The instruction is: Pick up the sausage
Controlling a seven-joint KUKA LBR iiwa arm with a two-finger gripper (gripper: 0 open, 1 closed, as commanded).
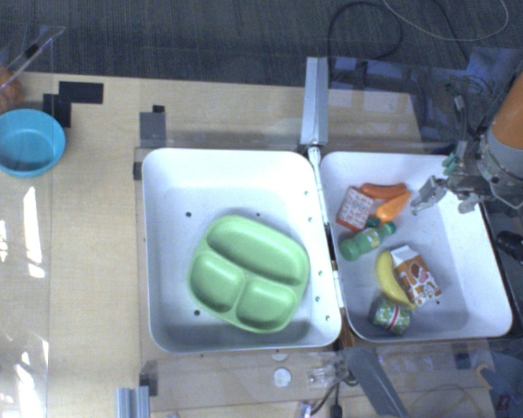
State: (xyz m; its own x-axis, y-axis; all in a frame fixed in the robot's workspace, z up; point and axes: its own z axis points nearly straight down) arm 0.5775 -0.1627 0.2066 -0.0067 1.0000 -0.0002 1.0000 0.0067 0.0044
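The sausage (382,190) is a reddish-orange link lying across the far part of the right bin (497,312), just above an orange carrot-like piece (394,205). My gripper (444,198) hangs over the bin's far right side, to the right of the sausage and apart from it. Its fingers are spread open with nothing between them. One fingertip (424,198) points toward the carrot piece.
A red and white packet (356,208), a green bottle (363,243), a banana (388,279), a small carton (417,279) and a green can (390,316) share the right bin. The left bin (166,233) holds a green divided plate (248,273). A blue bowl (25,142) sits far left.
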